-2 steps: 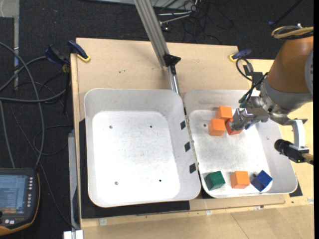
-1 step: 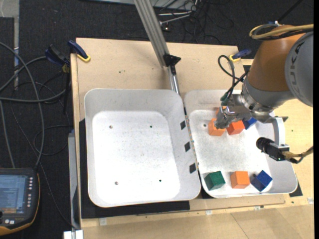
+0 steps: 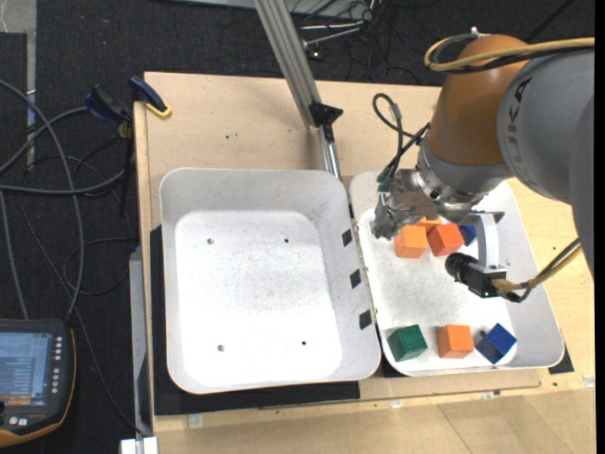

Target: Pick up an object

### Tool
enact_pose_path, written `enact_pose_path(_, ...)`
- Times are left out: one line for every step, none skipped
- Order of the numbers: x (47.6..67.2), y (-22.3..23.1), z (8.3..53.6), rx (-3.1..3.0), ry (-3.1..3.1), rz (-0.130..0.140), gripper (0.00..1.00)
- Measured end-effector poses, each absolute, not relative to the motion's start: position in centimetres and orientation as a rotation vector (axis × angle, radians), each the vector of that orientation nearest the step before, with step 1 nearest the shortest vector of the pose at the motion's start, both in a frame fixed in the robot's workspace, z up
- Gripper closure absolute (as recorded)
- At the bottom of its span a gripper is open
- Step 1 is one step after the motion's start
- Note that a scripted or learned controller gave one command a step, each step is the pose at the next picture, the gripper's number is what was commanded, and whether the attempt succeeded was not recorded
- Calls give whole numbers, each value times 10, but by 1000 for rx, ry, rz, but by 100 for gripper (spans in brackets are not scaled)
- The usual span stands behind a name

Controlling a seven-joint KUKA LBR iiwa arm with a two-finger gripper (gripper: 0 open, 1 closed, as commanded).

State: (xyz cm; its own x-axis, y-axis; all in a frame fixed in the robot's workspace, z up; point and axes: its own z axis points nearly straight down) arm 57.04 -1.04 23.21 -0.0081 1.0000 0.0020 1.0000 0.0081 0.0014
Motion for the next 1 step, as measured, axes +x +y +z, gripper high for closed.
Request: enact_pose_path(594,44,242,-2213,-2230,-6,100)
